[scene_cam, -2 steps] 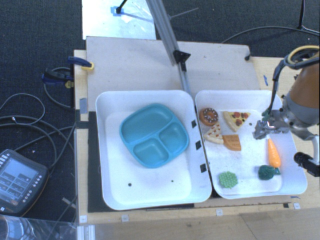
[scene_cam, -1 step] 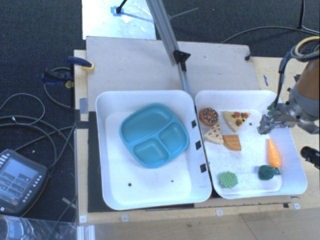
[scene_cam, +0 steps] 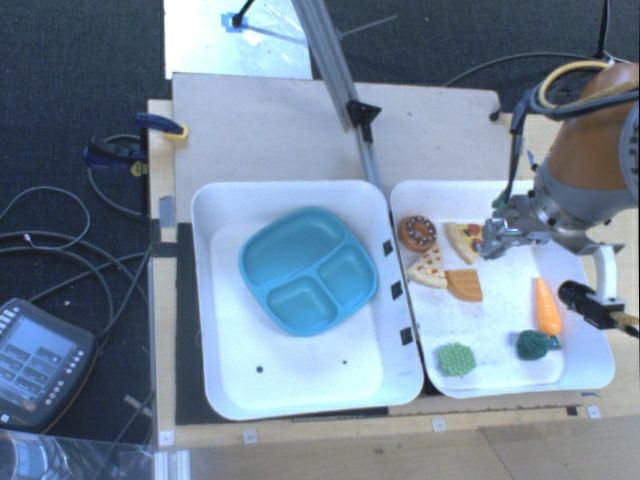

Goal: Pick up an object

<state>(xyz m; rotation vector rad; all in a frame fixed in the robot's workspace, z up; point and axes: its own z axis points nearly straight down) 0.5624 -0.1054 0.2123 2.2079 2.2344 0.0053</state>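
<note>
While the grey two-finger gripper [scene_cam: 493, 240] hovers with nothing visibly held, finger state unclear, the triangular toy pizza slice [scene_cam: 463, 240] just beside them remains unpicked.

Toy food pieces in the right bin

A chocolate donut [scene_cam: 417, 232] lies flat near the bin's upper left corner, with a pizza slice [scene_cam: 463, 240] just beside it and a second pizza slice [scene_cam: 428, 269] below. An orange waffle piece [scene_cam: 464, 285] touches that second slice. A carrot [scene_cam: 547, 307] lies further right, a dark green broccoli [scene_cam: 534, 344] just under it, and a round green piece [scene_cam: 456, 359] rests near the front.
</note>
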